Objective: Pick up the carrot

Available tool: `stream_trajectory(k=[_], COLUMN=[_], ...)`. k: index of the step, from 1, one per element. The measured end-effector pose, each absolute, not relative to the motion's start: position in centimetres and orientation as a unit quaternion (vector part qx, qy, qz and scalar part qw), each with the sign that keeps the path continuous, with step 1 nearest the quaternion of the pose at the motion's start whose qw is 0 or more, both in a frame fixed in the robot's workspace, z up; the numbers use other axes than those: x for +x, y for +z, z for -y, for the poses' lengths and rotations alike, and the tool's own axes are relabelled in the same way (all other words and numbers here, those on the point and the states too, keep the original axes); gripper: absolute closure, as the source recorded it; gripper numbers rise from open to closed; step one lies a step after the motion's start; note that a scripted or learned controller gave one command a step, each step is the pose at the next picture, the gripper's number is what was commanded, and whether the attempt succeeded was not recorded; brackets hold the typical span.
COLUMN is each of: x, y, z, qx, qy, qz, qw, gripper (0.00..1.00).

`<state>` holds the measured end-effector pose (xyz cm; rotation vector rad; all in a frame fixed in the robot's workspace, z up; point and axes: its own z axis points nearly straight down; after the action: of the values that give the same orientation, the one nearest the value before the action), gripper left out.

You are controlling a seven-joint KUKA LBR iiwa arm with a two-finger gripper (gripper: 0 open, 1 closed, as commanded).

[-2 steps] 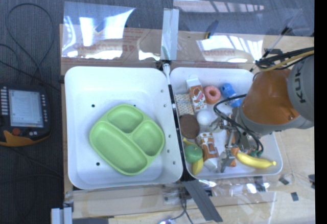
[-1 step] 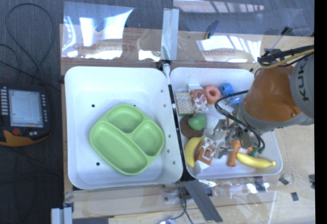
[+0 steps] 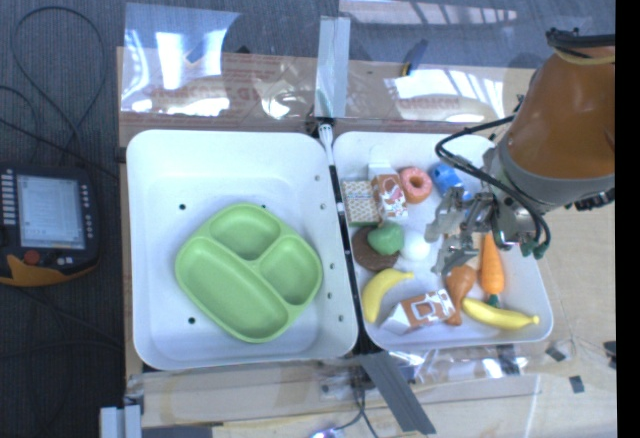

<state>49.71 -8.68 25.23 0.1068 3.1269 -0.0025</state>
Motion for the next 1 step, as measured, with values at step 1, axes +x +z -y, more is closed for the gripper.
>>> stream_trajectory(k=[1], x=[53.14], y=[28.96], z=[4.94], qx=[-0.242], qy=[-0.0001], qz=[-0.97], qw=[0.003], gripper=[1.0])
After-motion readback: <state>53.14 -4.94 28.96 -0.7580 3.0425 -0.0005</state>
